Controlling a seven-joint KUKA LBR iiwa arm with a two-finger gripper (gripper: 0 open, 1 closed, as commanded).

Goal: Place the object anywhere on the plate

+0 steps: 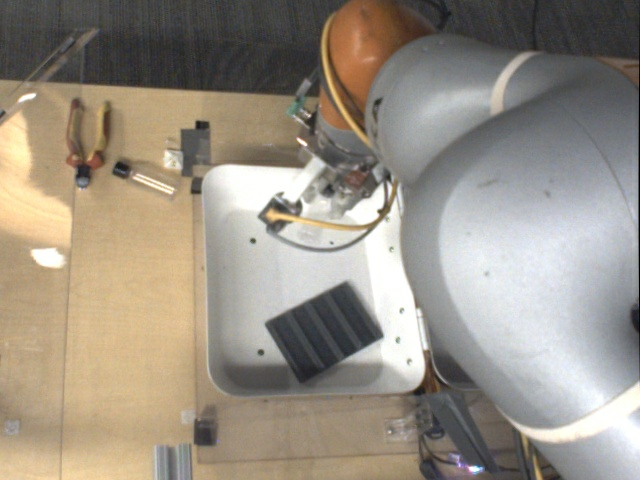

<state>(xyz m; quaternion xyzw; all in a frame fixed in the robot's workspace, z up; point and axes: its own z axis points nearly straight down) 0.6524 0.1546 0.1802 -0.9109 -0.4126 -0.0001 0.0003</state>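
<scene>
— One dark ribbed block [324, 331], roughly rectangular, lies tilted on the floor of the white bin [232, 268], near the front edge.

— And the arm?

— The grey arm [500, 218] reaches in from the right, its orange band [365, 38] above the bin's far side. The gripper [325, 193] hangs over the bin's far end, well apart from the block. Whether it is open or closed cannot be told; cables cover it.

— Anything else?

— Pliers [87, 138] on the bench [110, 308].

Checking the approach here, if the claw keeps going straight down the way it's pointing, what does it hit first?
Probably the bare floor of the white bin near its far wall. The claw is not above the dark ribbed plate, though depth is unclear.
</scene>
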